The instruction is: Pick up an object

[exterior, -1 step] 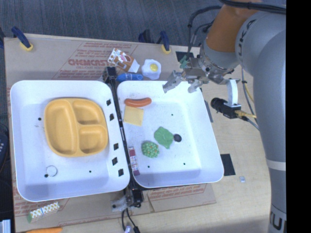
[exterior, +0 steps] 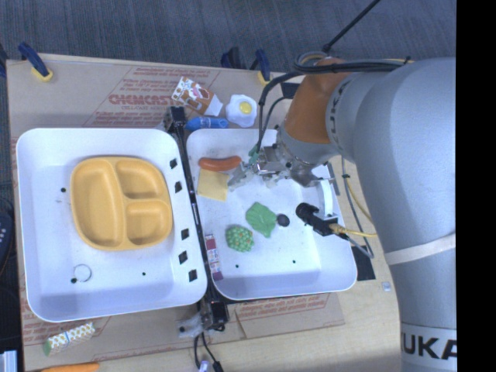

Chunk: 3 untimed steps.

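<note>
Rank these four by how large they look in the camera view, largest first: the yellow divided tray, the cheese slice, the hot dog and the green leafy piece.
1. yellow divided tray, by far the largest.
2. hot dog, cheese slice and green leafy piece look much alike, too close to rank.

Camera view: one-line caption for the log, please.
KUKA arm's hand hovers by sausage and cheese slice in right bin.
</note>
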Each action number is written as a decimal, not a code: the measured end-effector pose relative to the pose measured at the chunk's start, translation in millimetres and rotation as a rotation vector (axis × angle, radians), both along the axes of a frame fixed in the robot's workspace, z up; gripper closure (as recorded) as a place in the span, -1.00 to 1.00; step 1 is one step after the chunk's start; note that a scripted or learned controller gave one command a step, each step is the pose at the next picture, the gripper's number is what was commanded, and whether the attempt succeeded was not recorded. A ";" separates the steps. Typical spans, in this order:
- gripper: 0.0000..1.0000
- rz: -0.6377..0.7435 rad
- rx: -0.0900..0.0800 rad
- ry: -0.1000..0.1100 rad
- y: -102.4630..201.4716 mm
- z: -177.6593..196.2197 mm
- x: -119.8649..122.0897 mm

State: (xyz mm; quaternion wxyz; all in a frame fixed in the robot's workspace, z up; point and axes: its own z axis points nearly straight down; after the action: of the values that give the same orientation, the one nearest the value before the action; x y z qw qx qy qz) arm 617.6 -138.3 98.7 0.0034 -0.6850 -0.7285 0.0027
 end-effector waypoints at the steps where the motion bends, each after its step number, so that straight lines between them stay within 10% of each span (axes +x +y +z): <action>1: -1.00 -0.090 0.001 -0.005 30.0 -6.7 -112.8; 2: -1.00 0.087 -0.004 -0.012 45.3 -6.1 -139.9; 3: 1.00 0.093 -0.003 -0.011 45.6 3.7 -139.6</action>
State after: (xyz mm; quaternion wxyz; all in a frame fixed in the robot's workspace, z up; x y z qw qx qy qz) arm 478.0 -92.7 102.5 -0.0015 -0.6506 -0.7594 0.0001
